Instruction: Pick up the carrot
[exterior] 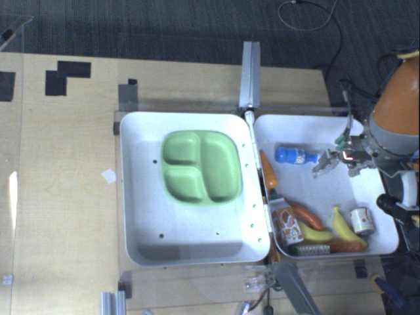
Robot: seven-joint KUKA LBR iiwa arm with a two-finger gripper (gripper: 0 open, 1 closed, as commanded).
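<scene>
I see the carrot [268,171] lying along the left wall of the right bin [387,241], near the divider, nothing touching it. The gripper [335,155] hangs over that bin's upper right, just right of a blue bottle [295,155], well apart from the carrot. Fingers look apart, nothing between them. Green tray [201,166] sits in the left bin [141,228].

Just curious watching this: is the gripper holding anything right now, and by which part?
Nothing is held. The gripper hovers beside the blue bottle, apart from the carrot.
</scene>
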